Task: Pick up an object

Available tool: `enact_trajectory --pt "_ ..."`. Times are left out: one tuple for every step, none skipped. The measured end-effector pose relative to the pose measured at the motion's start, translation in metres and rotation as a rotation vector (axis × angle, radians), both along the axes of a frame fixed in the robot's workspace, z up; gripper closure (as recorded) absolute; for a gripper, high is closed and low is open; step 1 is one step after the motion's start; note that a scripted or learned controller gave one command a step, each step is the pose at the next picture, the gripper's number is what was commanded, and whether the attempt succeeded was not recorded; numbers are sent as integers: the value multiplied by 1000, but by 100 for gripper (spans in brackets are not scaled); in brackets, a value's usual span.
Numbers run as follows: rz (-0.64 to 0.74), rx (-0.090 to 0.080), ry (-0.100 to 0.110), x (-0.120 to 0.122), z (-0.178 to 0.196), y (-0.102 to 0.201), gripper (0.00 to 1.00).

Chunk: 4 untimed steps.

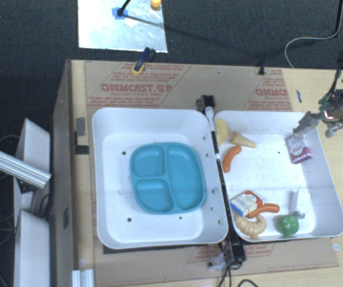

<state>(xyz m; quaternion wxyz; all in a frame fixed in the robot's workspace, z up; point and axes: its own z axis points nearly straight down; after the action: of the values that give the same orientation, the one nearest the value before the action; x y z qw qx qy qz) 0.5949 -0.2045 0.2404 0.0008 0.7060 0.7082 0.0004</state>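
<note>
1. Nearest, along the front edge of the right bin: a green round fruit near its front right corner, a curled tan pastry to the left by the divider, and a small white, blue and red carton touching an orange sausage just behind.
2. Just behind the green fruit: a small grey tool, lying lengthwise.
3. In the left bin, toward the middle: a blue divided tray with three compartments.
4. Further back in the right bin, beside the divider: an orange carrot-like piece, tilted, with a pale wedge and a yellow banana-like piece behind it, near the back left corner.
5. Near the right bin's back right corner: a purple and white packet, lying flat on the floor, apart from the other things.
6. Above that back right corner: the claw, at the end of the arm reaching in from the right; one grey finger points down toward the packet, nothing seen between the fingers, cannot tell whether released or clenched.
7. Farthest, past the back edge of the bench: a shiny sheet on the dark floor.
</note>
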Motion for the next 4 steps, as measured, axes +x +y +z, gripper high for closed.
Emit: enact_trajectory --pt "2 2 0 9 -30 73 0" --pt "1 2 2 38 -102 119 0" --pt "2 1 1 55 -157 118 0" --pt "4 1 0 56 -145 118 100"
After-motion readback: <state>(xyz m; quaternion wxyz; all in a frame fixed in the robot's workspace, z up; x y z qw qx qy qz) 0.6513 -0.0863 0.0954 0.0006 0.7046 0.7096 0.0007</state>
